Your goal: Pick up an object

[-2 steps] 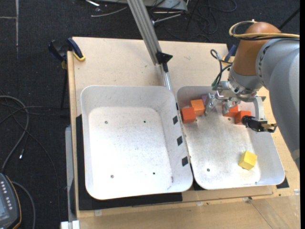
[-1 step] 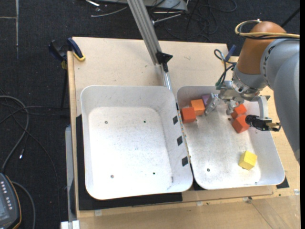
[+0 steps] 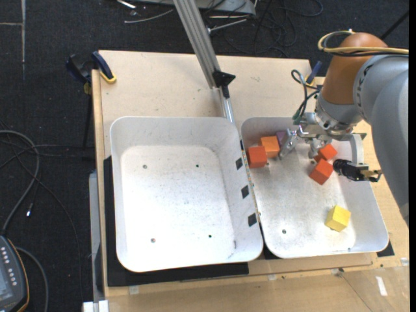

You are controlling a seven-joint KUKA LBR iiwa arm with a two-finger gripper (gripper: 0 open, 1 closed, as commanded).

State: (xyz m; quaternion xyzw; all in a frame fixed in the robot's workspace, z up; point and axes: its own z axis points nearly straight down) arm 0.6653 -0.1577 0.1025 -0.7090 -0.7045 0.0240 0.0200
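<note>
The left bin [image 3: 175,194] on the bench [image 3: 162,83] plays no part in this step. All the objects lie in the right bin [image 3: 305,233], so the work is there. At about 10 o'clock of this bin two orange blocks sit together: the darker one [image 3: 257,155] near the dividing rim and the lighter one [image 3: 270,145] touching it from the upper right, with a small purple piece [image 3: 282,137] just behind.

The step in hand looks to be the approach to a grasp, not yet the lift. The gripper [image 3: 320,140] hangs low over the bin at about 1 o'clock, just above two more orange blocks, one small [image 3: 327,152] and one larger [image 3: 320,172] beside it. I cannot tell how wide the jaws stand, nor if anything is between them (the wrist and cables cover this part). A yellow block [image 3: 338,218] lies apart at 5 o'clock.

The next move probably needs a straight descent on one block, with the jaws placed around its two sides and not on its neighbour.

The arm [image 3: 380,96] enters from 3 o'clock, bent downward, its orange band [image 3: 344,77] above the wrist.
</note>
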